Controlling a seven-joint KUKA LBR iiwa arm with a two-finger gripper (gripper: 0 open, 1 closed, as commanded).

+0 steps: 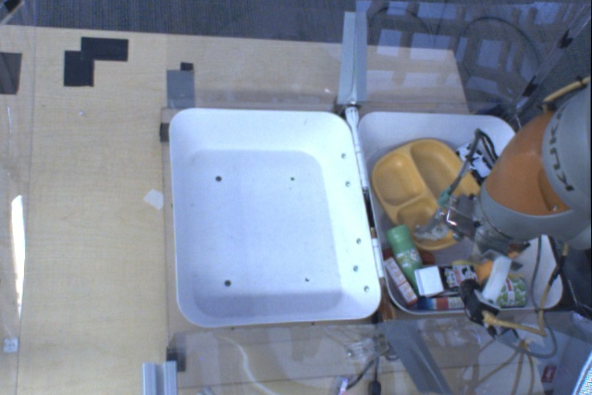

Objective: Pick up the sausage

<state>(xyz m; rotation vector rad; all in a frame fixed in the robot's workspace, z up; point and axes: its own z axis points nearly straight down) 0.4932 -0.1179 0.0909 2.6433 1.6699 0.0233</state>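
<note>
My gripper (450,219) is down in the right bin (370,143), at the lower right edge of a yellow divided dish (412,176). The grey wrist and the orange band of the arm (523,185) cover the bin's right half. A small brown-orange piece (432,244) shows just below the gripper, against the dish's lower rim. It may be the sausage, but most of it is hidden. I see nothing clearly held in the gripper.
A green bottle (403,246), a red box (400,277), a white cube (428,280) and other small packs crowd the right bin's front. The left bin (264,217) lies beside it, past a shared rim. Cables trail at the arm's front right.
</note>
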